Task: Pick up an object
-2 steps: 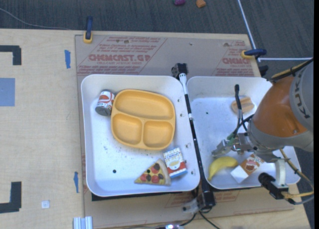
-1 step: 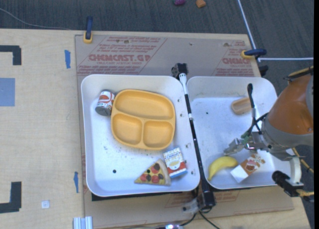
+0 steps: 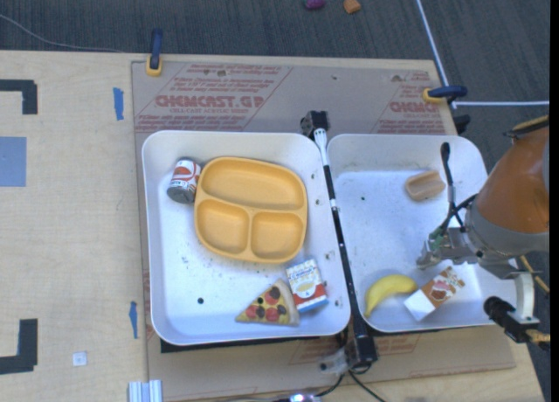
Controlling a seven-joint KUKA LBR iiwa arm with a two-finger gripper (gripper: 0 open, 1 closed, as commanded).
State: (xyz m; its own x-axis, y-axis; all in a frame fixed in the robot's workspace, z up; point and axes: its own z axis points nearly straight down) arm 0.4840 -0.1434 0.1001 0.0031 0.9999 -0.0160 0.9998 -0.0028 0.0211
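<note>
In the right bin (image 3: 376,217), a yellow banana (image 3: 389,289) lies near the front wall. A small red-and-white carton (image 3: 441,291) rests just to its right. A tan bread-like piece (image 3: 425,186) sits toward the back. My gripper (image 3: 439,250) hangs low over the bin's front right, just behind and above the carton. The grey and orange arm comes in from the right. Nothing shows between the gripper's tips from this angle.
The left bin (image 3: 166,243) holds a yellow divided plate (image 3: 251,208), a small can (image 3: 182,180) at its left, a pizza slice (image 3: 266,307) and a little juice box (image 3: 306,285) near the front. A black divider (image 3: 332,208) runs between the bins.
</note>
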